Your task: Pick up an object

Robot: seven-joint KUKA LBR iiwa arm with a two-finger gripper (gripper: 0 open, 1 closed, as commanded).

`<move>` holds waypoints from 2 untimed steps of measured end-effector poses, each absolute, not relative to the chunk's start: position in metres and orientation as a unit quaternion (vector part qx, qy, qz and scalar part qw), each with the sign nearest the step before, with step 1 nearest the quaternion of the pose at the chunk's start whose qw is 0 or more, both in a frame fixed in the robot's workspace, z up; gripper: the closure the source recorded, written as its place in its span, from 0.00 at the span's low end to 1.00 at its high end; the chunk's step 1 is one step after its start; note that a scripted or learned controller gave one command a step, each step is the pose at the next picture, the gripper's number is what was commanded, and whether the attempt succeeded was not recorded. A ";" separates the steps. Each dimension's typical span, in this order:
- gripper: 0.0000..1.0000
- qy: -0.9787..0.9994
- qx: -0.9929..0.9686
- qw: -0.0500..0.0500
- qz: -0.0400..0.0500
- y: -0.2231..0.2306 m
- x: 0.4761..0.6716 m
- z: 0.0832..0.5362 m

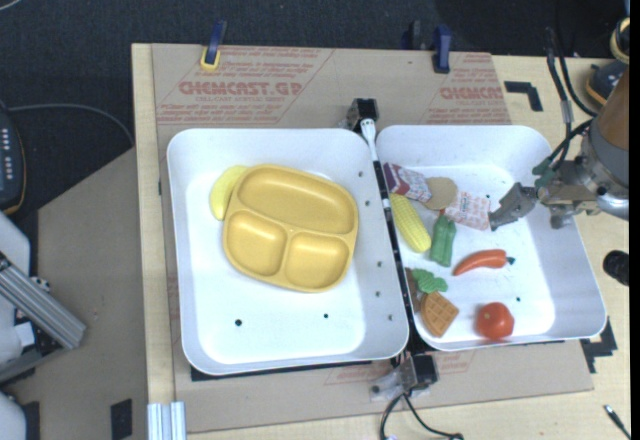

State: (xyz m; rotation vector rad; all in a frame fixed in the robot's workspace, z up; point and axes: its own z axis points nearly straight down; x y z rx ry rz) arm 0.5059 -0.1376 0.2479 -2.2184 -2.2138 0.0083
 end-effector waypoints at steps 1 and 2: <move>0.00 -0.707 -0.707 0.000 0.000 -0.137 0.508 0.252; 0.00 -0.707 -0.707 0.004 0.002 -0.134 0.508 0.189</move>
